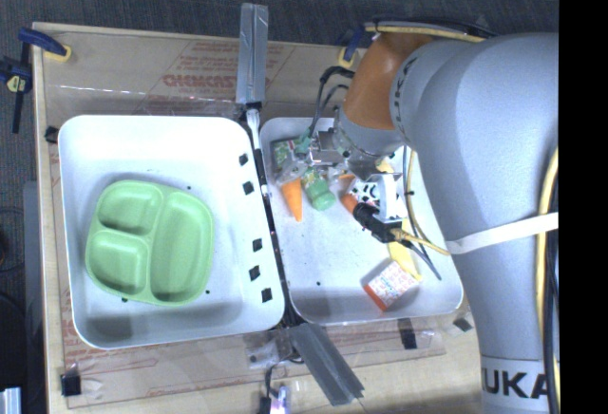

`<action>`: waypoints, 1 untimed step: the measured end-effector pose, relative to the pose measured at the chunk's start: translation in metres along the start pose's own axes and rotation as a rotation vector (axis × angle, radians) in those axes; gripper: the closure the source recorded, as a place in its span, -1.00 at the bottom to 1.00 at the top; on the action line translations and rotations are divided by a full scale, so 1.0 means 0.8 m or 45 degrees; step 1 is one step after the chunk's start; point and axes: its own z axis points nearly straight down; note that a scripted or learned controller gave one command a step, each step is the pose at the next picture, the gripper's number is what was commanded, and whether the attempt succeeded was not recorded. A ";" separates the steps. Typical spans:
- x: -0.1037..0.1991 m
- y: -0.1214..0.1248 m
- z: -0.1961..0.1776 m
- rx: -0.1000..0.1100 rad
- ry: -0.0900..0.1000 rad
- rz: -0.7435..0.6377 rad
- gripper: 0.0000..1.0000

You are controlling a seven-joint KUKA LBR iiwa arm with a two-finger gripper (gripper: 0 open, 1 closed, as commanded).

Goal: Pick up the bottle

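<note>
Down in the right bin, fingers at its far-left corner. Bottle, green, just below them, beside the carrot; long axis running diagonally. Cannot tell whether open or closed, or gripping anything.

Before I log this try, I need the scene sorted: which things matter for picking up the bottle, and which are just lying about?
For the job:
green bottle, right bin
gripper, above it

Lying about:
orange carrot
patterned box
green divided tray, left bin
</note>
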 end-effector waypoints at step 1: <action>-0.035 -0.098 -0.008 0.004 0.002 0.477 -1.00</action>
